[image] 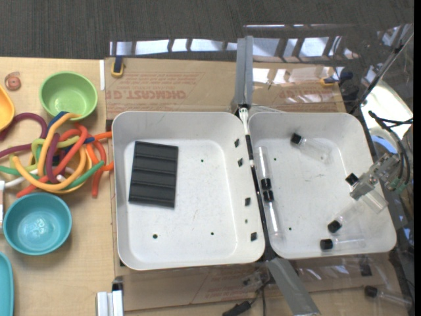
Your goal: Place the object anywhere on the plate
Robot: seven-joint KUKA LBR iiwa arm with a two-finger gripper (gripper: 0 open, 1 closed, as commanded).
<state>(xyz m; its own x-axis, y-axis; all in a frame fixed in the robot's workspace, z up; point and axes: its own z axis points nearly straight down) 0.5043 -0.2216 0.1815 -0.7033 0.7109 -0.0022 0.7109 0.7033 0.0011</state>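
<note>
A black ribbed rectangular plate (pixel 153 174) lies flat in the left part of the left bin (pixel 191 127). Several clear tubes with black caps lie in the right bin (pixel 316 120): one at the back (pixel 309 145), a long one along the left wall (pixel 266 186), and two near the front right corner (pixel 342 242). My gripper (pixel 366 184) hangs over the right bin's right side, close to the wall. A small black cap (pixel 352 178) shows right at its tip; whether it is held I cannot tell.
On the wooden bench left of the bins sit a green bowl (pixel 68 95), a teal bowl (pixel 37 223) and a tangle of coloured cords (pixel 60 155). Cardboard (pixel 171 84) lies behind the bins. A ridge (pixel 248 170) divides the two bins.
</note>
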